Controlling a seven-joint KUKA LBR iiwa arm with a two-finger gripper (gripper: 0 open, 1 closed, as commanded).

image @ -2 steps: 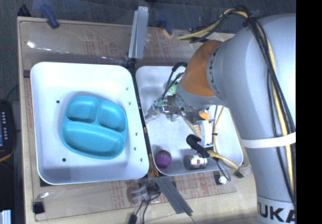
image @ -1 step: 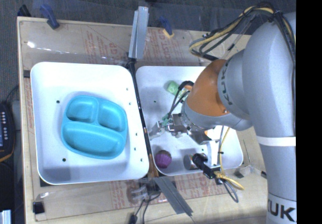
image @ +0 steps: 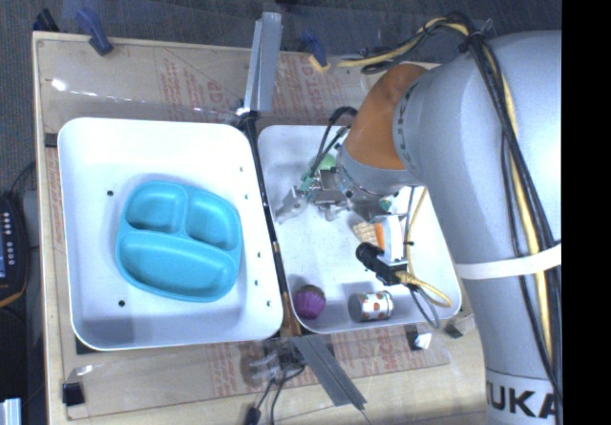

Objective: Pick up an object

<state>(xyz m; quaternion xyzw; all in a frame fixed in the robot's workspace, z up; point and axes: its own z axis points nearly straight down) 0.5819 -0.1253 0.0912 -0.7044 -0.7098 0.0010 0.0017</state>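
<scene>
1. The arm is down in the right bin (image: 434,251), reaching in from the right, with the gripper (image: 329,192) low over the bin's upper half.
2. Are the jaws open or closed? I cannot tell; the wrist and cables cover them, and nothing shows held between them.
3. By my reading this is the approach step: the pick is not yet made.
4. Candidates lie lower in the same bin: a purple ball (image: 308,300) near the front left corner, and a small can (image: 370,305) lying on its side just beside it to the right.
5. An orange piece (image: 379,232) peeks out beside the wrist, too hidden to name.
6. The next move calls for settling on one target, centring over it and dropping straight down.
7. In the way: a black cable end (image: 377,261) and a yellow cable (image: 430,289) dangle over the can's side.
8. The left bin (image: 86,146) carries a blue divided tray (image: 179,240), well apart from the action on the bench (image: 162,70).
</scene>
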